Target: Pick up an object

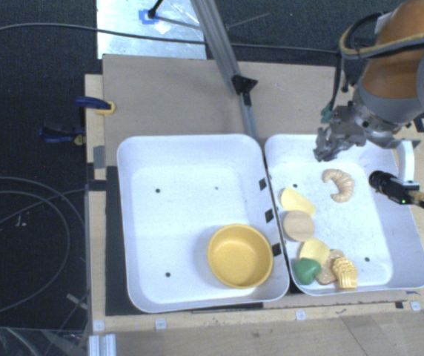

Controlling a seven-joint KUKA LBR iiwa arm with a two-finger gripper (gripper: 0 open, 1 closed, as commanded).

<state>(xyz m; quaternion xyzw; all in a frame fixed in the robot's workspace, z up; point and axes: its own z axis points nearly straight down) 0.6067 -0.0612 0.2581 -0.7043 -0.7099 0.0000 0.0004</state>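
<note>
My gripper (326,150) hangs over the far part of the right bin (405,273), a little up and left of a tan croissant (339,183). Nothing shows between its fingers. Along the bin's left side lie a pale yellow piece (296,199), a beige round piece (298,225) and a yellow piece (315,250). At the near edge sit a green item (306,271) and a yellow corn cob (344,271) beside a small tan piece (328,274).
The left bin (145,199) holds a yellow bowl (239,255) at its near right corner. A grey pole (223,43) slants across the bench behind the bins. A blue-and-yellow clamp (86,106) grips the bench's left edge.
</note>
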